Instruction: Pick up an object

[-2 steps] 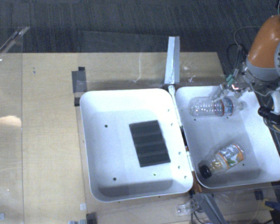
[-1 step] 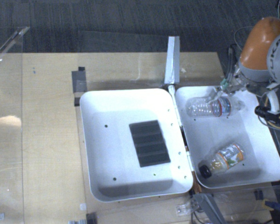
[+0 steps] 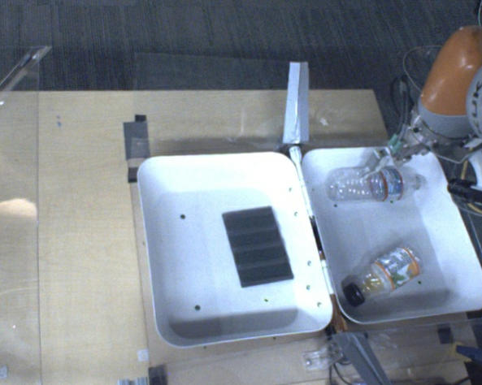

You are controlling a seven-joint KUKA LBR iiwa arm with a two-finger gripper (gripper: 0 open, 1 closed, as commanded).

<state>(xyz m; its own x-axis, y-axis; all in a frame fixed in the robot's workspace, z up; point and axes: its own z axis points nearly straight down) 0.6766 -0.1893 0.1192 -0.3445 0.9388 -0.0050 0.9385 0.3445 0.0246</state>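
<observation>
A clear plastic bottle lies on its side in the far part of the right bin, its blue-labelled end to the right. A second bottle with yellow contents and a black cap lies slanted near that bin's front. A black ribbed slab lies flat in the middle of the left bin. My gripper hangs at the right bin's far right corner, just above the clear bottle's right end. The orange band of the arm is above it.
A grey metal post stands behind the gap between the bins. Cables run along the right bin's right side. The wooden bench stretches out to the left.
</observation>
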